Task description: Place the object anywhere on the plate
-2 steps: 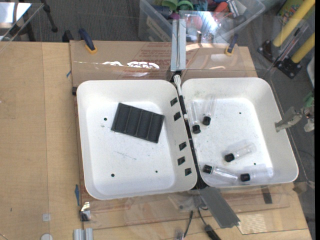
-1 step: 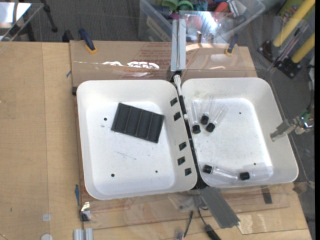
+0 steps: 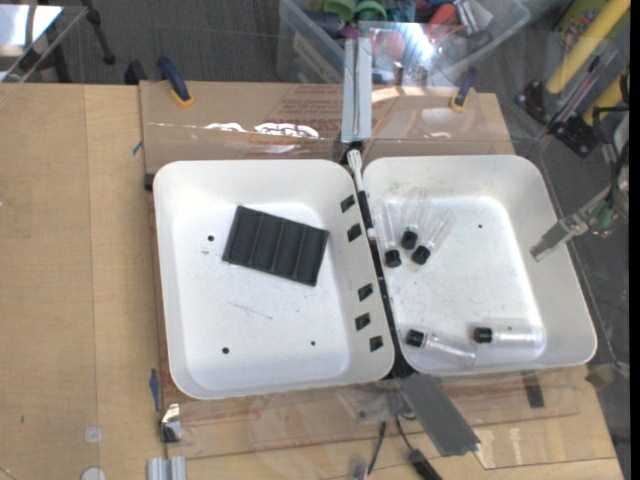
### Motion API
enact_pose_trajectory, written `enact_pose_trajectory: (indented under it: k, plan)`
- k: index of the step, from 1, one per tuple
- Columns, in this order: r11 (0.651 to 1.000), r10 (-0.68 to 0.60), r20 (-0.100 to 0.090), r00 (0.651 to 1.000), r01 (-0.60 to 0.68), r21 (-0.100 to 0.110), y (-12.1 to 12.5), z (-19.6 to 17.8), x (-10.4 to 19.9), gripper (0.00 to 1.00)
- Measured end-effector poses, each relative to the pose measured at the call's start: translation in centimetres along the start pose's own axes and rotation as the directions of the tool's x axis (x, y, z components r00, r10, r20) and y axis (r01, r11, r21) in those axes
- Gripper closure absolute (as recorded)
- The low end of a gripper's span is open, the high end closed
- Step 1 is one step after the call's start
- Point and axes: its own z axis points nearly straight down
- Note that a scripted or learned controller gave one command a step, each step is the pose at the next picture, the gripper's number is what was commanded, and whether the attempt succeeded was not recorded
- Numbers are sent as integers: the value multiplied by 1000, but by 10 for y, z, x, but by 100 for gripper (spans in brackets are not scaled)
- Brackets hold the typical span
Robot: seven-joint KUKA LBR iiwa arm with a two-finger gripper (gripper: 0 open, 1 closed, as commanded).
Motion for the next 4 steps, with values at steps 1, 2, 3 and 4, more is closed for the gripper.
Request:
enact_pose_trajectory:
  k: [1,2,3,4]
  plan:
    - [984,-180,0,984,180,0,13,17,-7,0]
    - [913,-408,2,913,408,-2,63,46,-30,0]
    - [865,-502,4,865,502,-2,86,3,-42,0]
    - [729,-685,4,729,685,-2,88,-3,-43,0]
